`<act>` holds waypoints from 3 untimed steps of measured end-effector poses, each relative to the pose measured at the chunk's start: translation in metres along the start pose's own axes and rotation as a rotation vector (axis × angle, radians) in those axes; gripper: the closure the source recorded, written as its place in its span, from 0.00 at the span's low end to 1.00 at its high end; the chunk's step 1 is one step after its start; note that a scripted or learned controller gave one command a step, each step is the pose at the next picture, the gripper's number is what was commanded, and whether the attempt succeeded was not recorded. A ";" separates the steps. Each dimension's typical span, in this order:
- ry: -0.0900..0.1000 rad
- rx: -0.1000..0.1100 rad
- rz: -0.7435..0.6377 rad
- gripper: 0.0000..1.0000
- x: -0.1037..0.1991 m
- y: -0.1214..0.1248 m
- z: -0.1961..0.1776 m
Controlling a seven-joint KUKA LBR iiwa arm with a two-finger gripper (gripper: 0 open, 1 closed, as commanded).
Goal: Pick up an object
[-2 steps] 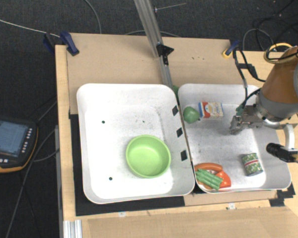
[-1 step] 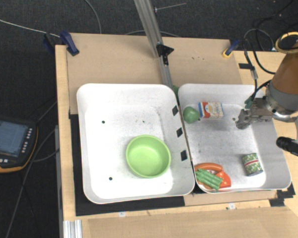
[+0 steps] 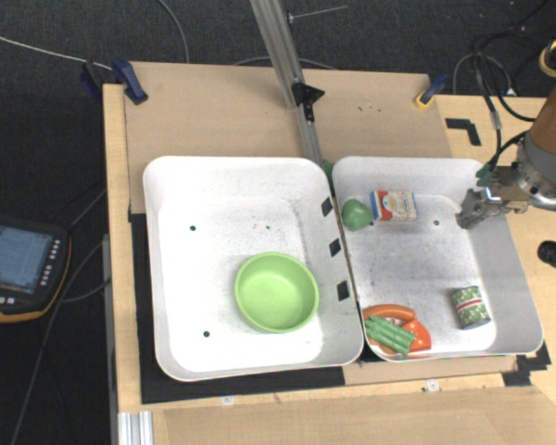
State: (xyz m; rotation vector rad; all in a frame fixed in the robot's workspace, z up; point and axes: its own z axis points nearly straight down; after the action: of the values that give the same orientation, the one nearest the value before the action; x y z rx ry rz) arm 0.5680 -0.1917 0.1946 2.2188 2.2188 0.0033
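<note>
The right bin (image 3: 417, 267) holds a green ball (image 3: 356, 214) at its upper left, with a small white and red carton (image 3: 394, 205) lying beside it. A green can (image 3: 470, 307) rests near the bin's lower right. An orange and green toy (image 3: 397, 331) lies at the front edge. My gripper (image 3: 475, 211) hangs over the right bin's upper right corner, well to the right of the carton, and nothing shows between its fingers. A green bowl (image 3: 276, 291) sits in the left bin (image 3: 213, 239).
A metal pole (image 3: 283, 49) slants down to the seam between the bins. Black clips (image 3: 334, 246) line that seam. Blue clamps (image 3: 128, 80) hold the wooden board's back corners. A handheld pendant (image 3: 18, 265) lies on the floor at far left.
</note>
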 end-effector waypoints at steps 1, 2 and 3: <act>0.000 -0.002 -0.001 1.00 0.008 0.006 -0.058; 0.002 0.002 -0.005 1.00 0.060 0.020 -0.066; 0.002 0.003 -0.005 1.00 0.113 0.038 -0.069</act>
State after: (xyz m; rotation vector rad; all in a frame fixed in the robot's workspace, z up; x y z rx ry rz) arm 0.6061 -0.0790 0.2640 2.2163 2.2270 0.0024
